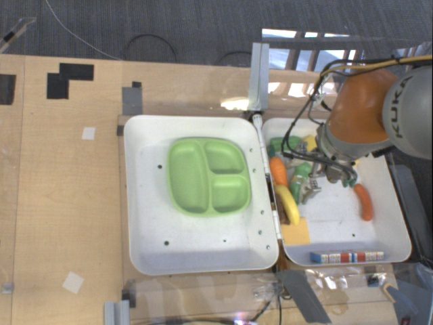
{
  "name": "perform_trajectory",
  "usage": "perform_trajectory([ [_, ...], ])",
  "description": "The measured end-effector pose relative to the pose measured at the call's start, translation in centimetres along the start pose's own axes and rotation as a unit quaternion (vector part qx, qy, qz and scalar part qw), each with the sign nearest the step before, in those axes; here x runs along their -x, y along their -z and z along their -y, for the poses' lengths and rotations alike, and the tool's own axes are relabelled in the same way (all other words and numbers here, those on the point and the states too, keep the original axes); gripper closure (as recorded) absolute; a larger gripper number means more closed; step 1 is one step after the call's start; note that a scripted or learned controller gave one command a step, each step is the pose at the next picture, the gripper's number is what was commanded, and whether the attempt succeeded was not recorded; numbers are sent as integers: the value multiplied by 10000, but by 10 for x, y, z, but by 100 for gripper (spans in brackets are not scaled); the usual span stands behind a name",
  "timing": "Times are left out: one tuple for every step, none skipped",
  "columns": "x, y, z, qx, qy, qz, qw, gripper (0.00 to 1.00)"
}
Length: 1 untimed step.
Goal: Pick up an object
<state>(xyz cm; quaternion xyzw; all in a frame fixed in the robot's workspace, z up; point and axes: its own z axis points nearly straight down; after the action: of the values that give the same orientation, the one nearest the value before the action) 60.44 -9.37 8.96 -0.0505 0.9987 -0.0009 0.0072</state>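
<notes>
My gripper [309, 189] hangs low in the right bin [392, 239], near its left side. It sits just right of a yellow banana [288, 205] and beside a small green object [298, 175]. An orange carrot [277, 170] lies along the bin's left wall. A red-orange sausage [364, 202] lies apart at the right. I see nothing clearly held in the gripper.
The left bin [145, 242] holds a green divided plate [208, 176]. In the right bin there are also a yellow-orange flat block [295, 233], a striped box [346, 256] at the front wall, and green [276, 145] and yellow [310, 143] items at the back. Cables loop above the wrist.
</notes>
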Motion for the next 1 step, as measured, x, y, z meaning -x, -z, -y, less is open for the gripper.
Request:
perform_trajectory([
  [-40,2,1,0,-651,12,9979,0],
])
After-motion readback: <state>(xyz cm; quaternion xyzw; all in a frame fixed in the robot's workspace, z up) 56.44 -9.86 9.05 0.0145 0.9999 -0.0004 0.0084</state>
